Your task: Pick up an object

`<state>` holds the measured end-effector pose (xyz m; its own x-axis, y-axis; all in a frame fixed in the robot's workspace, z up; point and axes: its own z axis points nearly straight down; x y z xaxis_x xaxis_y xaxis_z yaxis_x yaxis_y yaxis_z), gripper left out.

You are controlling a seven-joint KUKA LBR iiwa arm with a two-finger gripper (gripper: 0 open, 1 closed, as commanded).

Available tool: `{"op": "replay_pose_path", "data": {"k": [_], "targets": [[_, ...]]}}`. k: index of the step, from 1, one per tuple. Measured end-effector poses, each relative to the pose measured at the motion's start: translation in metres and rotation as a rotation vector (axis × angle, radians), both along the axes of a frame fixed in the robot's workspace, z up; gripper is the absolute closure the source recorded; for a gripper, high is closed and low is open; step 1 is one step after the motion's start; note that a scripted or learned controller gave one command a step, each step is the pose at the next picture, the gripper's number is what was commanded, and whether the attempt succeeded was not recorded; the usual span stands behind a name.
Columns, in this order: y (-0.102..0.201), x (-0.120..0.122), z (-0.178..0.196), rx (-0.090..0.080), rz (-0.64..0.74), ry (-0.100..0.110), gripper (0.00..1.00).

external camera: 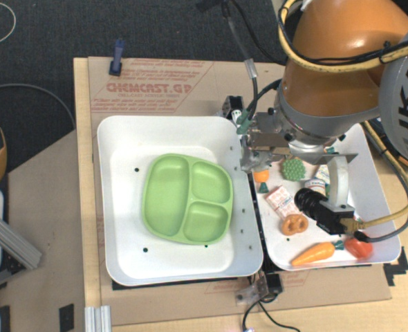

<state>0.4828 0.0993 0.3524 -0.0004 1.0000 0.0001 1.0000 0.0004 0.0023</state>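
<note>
The right bin (379, 185) holds several small things. A green bumpy piece (293, 168) lies just below my gripper (288, 151), which hangs over the bin's back left part, largely hidden by the orange and grey wrist. A small orange piece (261, 176) sits by the bin's left wall. Toward the front lie a pink and white packet (279, 198), a brown pretzel (294, 223), an orange carrot (313, 254) and a red piece (359, 247). A small labelled container (319, 182) lies right of the green piece.
In the left bin (117, 185), a green divided plate (187, 199) lies near the middle. Both bins rest on a cardboard sheet (149, 81) with a blue clip (116, 57) at its back edge. The arm covers the right bin's back half.
</note>
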Motion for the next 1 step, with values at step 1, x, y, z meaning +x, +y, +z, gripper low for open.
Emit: {"op": "replay_pose_path", "data": {"k": [1], "targets": [[-0.0816, -0.0045, -0.0644, -0.002, -0.010, 0.010, 1.00]]}}
